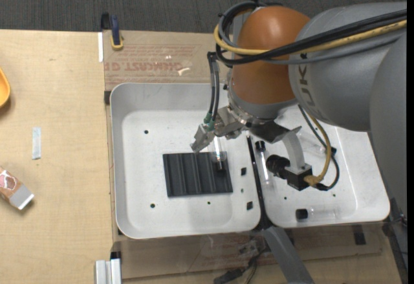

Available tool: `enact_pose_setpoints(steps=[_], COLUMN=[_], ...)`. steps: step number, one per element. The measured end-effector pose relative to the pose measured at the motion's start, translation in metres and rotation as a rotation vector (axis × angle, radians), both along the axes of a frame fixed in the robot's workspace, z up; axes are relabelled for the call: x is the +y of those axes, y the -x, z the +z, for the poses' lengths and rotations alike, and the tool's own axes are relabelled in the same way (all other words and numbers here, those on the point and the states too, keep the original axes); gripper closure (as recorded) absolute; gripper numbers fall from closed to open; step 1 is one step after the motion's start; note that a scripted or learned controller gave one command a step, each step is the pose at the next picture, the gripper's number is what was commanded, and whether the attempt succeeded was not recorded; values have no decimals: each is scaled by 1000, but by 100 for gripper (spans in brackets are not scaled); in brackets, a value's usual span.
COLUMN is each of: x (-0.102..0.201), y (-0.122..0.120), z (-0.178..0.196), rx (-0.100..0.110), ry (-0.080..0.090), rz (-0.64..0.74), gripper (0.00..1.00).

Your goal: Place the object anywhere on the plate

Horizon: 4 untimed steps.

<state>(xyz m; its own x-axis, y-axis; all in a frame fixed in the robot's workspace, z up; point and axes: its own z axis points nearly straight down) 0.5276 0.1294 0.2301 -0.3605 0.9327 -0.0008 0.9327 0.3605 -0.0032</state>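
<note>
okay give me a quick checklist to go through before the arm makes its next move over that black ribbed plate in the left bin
1. Plate in place: ok. The black ribbed plate lies flat on the floor of the left bin.
2. Gripper over the plate: ok. The gripper sits at the plate's upper right edge.
3. Object between the fingers: cannot tell. A thin item with a red mark shows at the fingertips, too small to confirm a grasp.
4. Free landing space: ok. The plate's left and middle ribs are bare.
5. Cables: cannot tell. The yellow and black cables loop beside the wrist; their slack cannot be judged.
6. Right bin: ok. A small dark piece lies there, away from the plate.
</note>
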Motion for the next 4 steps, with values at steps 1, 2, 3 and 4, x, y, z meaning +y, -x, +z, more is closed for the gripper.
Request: enact_pose_setpoints(steps=[1,2,3,4], x=[-2,10,49,22], y=[-1,47,49,49], z=[8,26,64,41], rx=[2,0,-2,-1], ry=[2,-1,-1,-2], rz=[-4,366,572,758], gripper=[100,100,100,100])
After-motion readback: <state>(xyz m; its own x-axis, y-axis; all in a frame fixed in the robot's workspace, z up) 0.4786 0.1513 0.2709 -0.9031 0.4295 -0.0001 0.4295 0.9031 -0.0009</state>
